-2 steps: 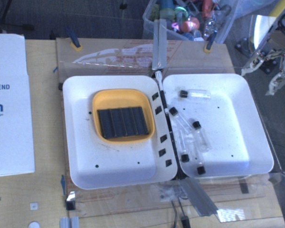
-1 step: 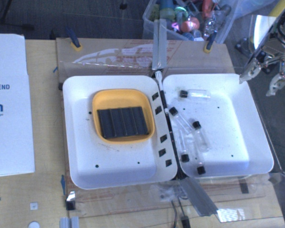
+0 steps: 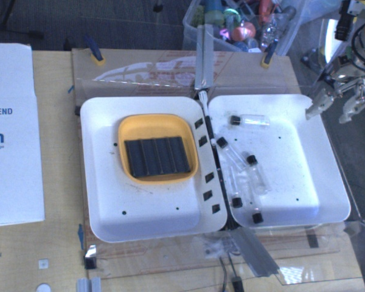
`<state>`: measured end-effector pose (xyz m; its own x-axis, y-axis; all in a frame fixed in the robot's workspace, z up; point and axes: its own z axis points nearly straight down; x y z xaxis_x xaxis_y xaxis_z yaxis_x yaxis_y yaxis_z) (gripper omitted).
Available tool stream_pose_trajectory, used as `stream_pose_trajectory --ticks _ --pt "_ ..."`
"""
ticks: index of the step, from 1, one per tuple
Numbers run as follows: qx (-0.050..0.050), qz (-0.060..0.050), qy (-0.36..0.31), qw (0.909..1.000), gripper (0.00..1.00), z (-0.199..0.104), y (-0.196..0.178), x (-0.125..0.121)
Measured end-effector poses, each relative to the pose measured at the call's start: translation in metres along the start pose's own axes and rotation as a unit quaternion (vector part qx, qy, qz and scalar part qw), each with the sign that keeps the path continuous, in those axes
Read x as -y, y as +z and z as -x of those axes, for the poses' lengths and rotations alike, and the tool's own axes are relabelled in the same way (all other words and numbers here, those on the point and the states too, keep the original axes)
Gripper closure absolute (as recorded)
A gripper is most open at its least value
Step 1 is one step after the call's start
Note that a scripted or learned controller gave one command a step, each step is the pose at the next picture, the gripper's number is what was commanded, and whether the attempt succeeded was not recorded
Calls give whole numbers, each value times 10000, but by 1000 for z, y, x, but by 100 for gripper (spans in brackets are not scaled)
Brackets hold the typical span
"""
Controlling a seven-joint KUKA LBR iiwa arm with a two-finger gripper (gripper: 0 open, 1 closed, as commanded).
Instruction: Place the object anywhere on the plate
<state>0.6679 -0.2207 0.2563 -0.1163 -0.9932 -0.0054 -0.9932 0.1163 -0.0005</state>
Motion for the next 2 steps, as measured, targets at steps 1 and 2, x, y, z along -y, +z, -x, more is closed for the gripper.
stream_pose_trajectory --ticks 1,2 --pt "-3 -28 -1693 9856 0 0 -36 0" --pt "-5 -17 -3332 9429 0 7 -61 -1"
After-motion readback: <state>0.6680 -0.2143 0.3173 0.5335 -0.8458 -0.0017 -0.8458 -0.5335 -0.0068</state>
